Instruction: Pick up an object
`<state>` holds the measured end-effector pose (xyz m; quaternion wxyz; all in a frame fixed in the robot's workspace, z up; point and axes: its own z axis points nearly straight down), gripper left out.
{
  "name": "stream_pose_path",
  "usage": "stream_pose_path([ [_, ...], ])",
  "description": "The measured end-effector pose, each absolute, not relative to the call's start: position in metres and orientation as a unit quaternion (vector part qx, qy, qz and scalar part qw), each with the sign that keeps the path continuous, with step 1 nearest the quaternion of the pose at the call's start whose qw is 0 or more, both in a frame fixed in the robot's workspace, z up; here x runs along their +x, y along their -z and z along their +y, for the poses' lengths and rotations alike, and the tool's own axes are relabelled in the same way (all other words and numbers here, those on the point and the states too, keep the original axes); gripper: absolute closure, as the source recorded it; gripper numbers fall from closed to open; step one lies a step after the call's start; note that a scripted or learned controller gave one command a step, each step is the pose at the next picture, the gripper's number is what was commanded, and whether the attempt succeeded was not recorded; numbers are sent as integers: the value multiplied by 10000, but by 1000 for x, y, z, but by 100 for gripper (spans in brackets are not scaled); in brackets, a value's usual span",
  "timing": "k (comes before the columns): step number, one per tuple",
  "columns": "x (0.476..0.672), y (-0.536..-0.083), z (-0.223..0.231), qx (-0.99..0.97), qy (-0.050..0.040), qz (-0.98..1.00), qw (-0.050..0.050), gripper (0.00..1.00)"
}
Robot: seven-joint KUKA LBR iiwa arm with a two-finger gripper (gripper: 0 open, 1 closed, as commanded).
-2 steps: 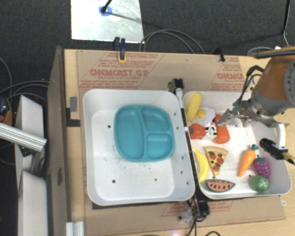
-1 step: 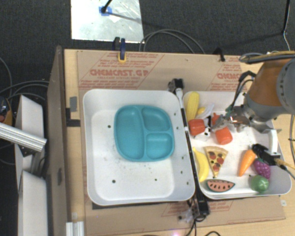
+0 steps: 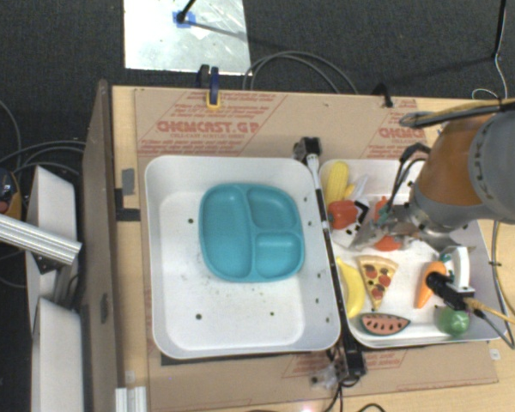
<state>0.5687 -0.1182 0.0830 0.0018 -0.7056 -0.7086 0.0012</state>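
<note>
- The grey arm with the orange band [image 3: 463,166] reaches in from the right, and its tool [image 3: 384,224] is low inside the right white bin [image 3: 476,333].
- It is not possible to tell how wide the tool is open, or if it has hold of something; toys and cables crowd around its tip.
- Just left of the tool lies a red toy piece [image 3: 343,214], and beyond that, toward the far left corner of the bin, a yellow corn toy [image 3: 336,178].
- Just below the tool lies a triangular pizza slice toy [image 3: 378,276], with a yellow banana toy [image 3: 352,287] touching its left side.
- Below and to the right are an orange carrot toy [image 3: 427,285] and a green round toy [image 3: 452,321].
- A watermelon slice toy [image 3: 385,323] lies by the near wall.
- Well to the left, the left white bin [image 3: 176,324] holds a turquoise divided plastic plate [image 3: 251,232].
- Both bins stand on the brown cardboard-covered surface [image 3: 240,123].
</note>
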Motion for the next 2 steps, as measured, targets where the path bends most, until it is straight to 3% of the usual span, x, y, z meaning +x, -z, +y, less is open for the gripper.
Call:
stream_pose_path([
  [1,570,-94,-119,-7057,2,-7085,4,100],
  [2,572,-189,-27,-7025,44,-7117,-16,100],
])
